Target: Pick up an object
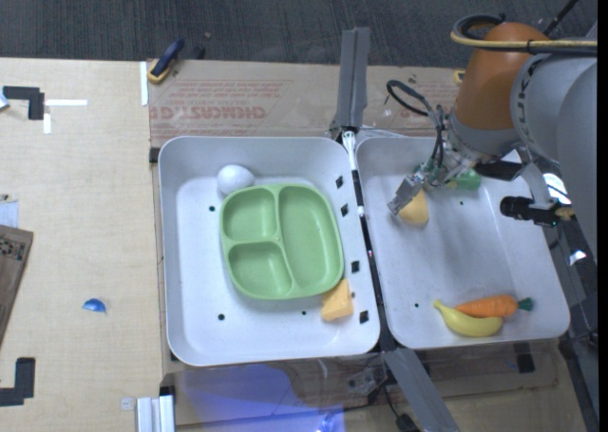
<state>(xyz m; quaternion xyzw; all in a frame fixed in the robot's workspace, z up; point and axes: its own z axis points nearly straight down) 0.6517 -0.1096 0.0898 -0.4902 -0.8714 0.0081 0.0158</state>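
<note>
My gripper (408,197) reaches into the upper left part of the right bin (532,326), hanging from the grey arm with the orange band (494,79). A small pale yellow piece (416,215) lies right under the gripper's tip, touching or nearly touching it. Whether it is held I cannot tell. A yellow banana (469,322) and an orange carrot (489,306) lie together at the front of the right bin. Something small and green (466,180) shows next to the wrist.
The left bin (180,231) holds a green divided plate (281,240), a white ball (234,177) at its back corner and an orange wedge (336,304) at its front right. A divider (359,231) separates the bins. Cables run by the wrist.
</note>
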